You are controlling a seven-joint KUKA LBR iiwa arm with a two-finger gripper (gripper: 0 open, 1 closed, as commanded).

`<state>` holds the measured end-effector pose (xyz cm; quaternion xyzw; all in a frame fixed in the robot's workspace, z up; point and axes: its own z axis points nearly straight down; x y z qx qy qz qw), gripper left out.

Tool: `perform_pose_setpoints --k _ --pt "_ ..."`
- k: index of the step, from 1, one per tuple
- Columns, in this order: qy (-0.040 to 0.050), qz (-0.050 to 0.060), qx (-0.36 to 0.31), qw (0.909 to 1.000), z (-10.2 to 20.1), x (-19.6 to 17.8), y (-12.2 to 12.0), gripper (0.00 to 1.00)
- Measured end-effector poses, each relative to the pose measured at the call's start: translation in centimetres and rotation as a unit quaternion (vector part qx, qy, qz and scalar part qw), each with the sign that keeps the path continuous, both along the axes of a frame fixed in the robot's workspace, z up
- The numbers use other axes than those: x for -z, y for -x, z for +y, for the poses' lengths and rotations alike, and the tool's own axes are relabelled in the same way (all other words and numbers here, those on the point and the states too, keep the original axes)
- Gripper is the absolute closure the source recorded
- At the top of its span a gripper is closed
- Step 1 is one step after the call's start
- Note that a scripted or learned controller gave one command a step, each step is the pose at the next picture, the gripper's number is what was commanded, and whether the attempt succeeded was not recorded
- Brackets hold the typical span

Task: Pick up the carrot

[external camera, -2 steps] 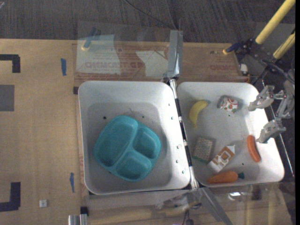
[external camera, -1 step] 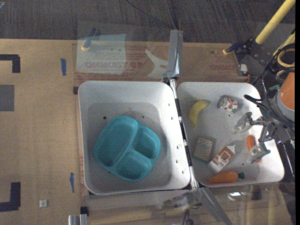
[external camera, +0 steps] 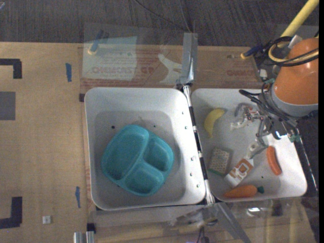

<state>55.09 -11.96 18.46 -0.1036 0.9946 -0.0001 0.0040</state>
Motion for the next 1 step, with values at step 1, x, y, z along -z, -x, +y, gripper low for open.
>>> perform_pose_setpoints --k 1 --pt "0.0003 0.003 -0.153 0.9883 2.67 2.13 3.06 0.0"
